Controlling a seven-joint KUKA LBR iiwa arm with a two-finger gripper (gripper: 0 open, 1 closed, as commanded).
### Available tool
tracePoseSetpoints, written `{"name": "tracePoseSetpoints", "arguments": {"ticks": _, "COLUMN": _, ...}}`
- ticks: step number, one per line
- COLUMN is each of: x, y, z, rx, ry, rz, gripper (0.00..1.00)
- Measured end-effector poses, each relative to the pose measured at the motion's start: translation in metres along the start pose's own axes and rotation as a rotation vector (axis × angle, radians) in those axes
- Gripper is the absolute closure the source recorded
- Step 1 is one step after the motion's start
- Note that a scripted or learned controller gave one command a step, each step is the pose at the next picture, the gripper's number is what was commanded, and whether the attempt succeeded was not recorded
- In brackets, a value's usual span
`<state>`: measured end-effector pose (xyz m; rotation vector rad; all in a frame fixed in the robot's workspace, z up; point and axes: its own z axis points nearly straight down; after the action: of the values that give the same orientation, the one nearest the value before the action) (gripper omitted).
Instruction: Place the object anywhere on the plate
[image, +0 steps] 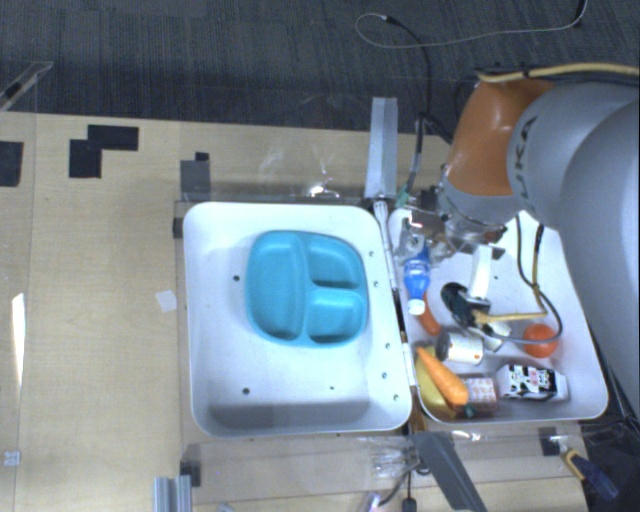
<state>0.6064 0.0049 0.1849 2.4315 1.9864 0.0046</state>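
1. Judging by where the pincer (413, 240) hangs, the thing to move is most likely the small bottle (416, 274). It should be light and stiff, with smooth rounded sides that could slip or roll. The safest hold looks to be across its slim body near the middle, not at either end.
2. It is a slim blue bottle with a paler end on the near side, lying lengthwise.
3. It lies in the right bin (585, 400), close along that bin's left wall, with an orange piece (429, 321) just beside its near end.
4. The pincer is just over the bottle's far end. Whether it is open or closed cannot be told, and nothing can be seen gripped in it.
5. Further along the same bin lie a white cylinder (462, 348), a yellow-orange fruit (441, 379), an orange ball (540, 340) and a black-and-white box (530, 381). These crowd the near end, so a sideways nudge could jostle them.
6. The plate (305, 285), blue and divided into sections, sits in the middle of the left bin (215, 400) on the tabletop (90, 330). The wall between the bins has to be cleared on the way there.
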Motion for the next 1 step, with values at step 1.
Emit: {"name": "tracePoseSetpoints", "arguments": {"ticks": 1, "x": 0.0844, "y": 0.0223, "z": -0.0048, "rx": -0.001, "ry": 0.001, "rz": -0.322, "gripper": 1.0}}
